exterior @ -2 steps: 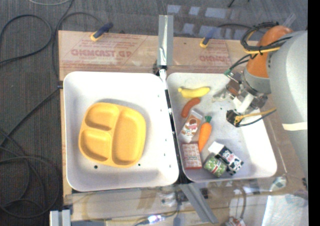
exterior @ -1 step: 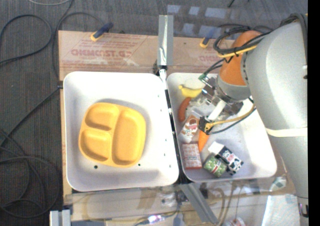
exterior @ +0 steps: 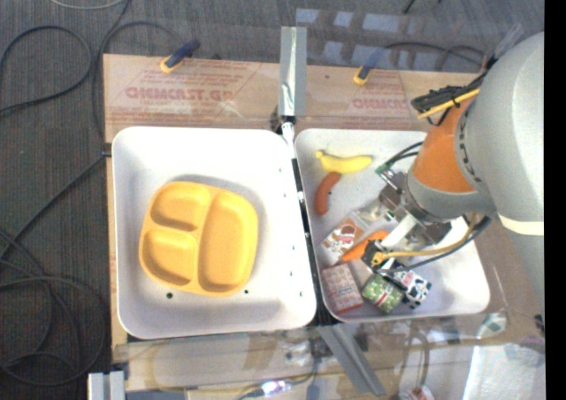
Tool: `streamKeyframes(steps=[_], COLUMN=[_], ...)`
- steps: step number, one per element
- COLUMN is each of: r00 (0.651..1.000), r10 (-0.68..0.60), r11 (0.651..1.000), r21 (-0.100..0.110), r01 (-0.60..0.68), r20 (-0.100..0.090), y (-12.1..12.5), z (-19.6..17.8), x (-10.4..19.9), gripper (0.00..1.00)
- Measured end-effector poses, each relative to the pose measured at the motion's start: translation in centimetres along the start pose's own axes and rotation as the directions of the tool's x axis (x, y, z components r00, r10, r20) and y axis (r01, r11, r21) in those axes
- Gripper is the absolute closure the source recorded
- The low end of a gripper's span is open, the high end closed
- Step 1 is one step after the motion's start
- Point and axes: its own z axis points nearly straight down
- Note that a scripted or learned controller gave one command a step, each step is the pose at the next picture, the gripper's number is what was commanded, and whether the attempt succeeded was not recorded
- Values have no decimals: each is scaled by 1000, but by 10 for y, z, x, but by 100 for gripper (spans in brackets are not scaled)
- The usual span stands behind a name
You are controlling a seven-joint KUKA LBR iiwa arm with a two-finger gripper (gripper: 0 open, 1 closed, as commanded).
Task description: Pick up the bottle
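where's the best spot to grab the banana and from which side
Take the banana at its middle, coming straight down from above. It lies flat near the right bin's far wall, long axis running left-right, so close across its narrow width. The orange sausage sits close by its left end, so the middle is likely safer.

- A yellow three-compartment plastic tray (exterior: 201, 236) is lying in the left white bin (exterior: 133, 159).
- Right of that tray, a yellow banana (exterior: 344, 161) and an orange sausage-shaped toy (exterior: 326, 191) are lying in the right white bin (exterior: 469, 288).
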Motion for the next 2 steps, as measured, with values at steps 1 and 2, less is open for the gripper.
streamKeyframes(steps=[1,2], r00=[980,890], r10=[-198,-455], r11=[980,890], r21=[15,-34], r01=[198,455], r20=[6,3], y=[1,-45], z=[-53,-8], x=[-74,-24], gripper=[0,0])
